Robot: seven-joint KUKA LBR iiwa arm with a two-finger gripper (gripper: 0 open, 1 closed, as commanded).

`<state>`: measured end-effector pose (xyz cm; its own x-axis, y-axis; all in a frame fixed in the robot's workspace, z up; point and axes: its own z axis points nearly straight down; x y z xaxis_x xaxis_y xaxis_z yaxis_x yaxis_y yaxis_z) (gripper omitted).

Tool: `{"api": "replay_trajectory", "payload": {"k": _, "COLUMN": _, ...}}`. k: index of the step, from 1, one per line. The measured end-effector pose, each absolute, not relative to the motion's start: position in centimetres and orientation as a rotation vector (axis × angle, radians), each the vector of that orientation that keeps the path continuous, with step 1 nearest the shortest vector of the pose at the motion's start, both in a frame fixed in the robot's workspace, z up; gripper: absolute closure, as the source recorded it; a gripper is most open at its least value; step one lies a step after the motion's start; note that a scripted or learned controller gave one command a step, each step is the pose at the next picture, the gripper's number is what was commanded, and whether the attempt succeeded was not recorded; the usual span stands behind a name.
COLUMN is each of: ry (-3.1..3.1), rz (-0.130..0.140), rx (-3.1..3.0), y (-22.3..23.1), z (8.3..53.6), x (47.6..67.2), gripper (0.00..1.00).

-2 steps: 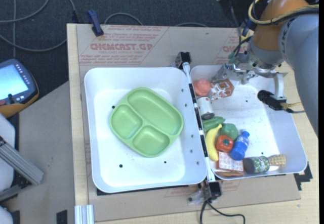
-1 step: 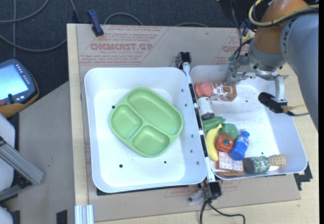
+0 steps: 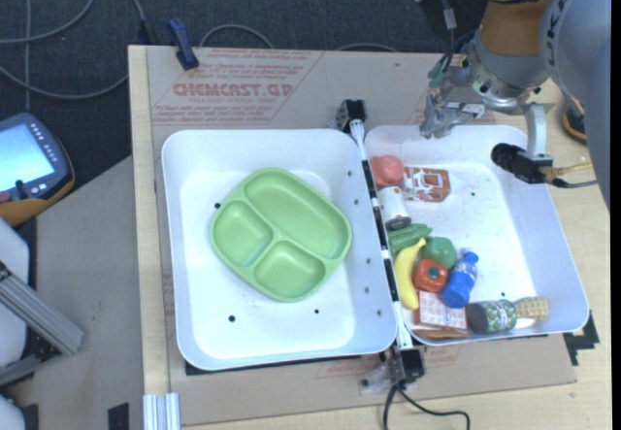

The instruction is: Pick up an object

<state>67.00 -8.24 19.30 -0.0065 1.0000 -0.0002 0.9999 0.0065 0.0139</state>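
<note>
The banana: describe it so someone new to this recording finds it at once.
Look in the right bin, at the pile of toy food along its left wall. The banana lies there lengthwise, beside a tomato and below a green pepper. It is the one yellow, curved thing in the pile.

Red print "CHEMCAST GP" on the brown board point(image 3: 233, 88) under the bins; smaller lines unreadable

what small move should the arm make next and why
Probably travel toward the near-left part of the right bin and lower. The gripper hangs over the bin's far rim with nothing under it, while the toys, such as the banana and blue bottle, are piled there.
</note>
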Motion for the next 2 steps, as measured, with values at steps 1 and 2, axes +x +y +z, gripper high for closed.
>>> {"api": "replay_trajectory", "payload": {"k": 1, "ry": 2.222, "rz": 0.0, "rx": 2.219, "y": -8.6, "z": 18.5, "x": 66.7, "gripper": 0.0}}
{"api": "replay_trajectory", "payload": {"k": 2, "ry": 2.215, "rz": 0.01, "rx": 2.21, "y": -12.5, "z": 11.2, "x": 62.6, "gripper": 0.0}}
